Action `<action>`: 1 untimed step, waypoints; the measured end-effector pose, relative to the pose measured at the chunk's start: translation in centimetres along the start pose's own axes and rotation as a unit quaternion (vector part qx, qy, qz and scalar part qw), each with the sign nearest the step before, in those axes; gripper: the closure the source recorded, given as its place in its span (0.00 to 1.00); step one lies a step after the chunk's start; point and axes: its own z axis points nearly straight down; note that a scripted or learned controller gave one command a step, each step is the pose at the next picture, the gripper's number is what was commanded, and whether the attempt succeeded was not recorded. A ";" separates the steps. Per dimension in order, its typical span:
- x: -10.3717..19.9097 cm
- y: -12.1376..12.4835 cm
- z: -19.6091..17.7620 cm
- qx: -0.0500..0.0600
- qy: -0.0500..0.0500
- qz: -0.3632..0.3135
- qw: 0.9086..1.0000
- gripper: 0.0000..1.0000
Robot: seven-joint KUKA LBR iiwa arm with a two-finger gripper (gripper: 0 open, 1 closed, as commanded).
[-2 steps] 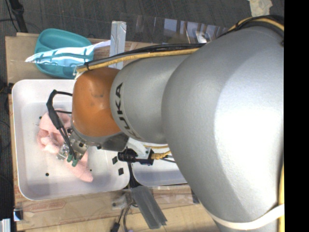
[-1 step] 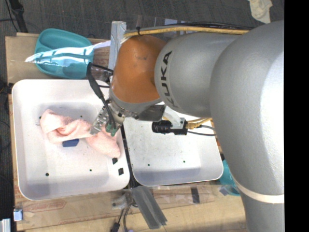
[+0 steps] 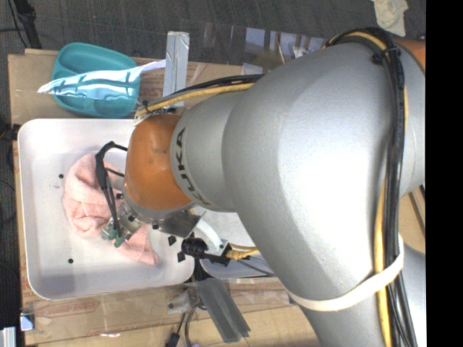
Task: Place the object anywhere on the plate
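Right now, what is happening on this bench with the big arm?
The grey KUKA arm reaches in from the right and hangs low over the left white bin, covering much of the view. Its wrist end sits just above a crumpled pink cloth lying in that bin. The tool itself is hidden under the arm, so a grasp cannot be confirmed. A teal container with a white packet on it rests on the bench behind the bin.

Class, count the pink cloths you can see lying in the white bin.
1. The pink cloth lies bunched in the left part of the white bin, partly under the arm's wrist; the arm may hide more.
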 end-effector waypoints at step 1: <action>0.0 0.0 0.0 0.000 0.000 0.000 1.000 0.00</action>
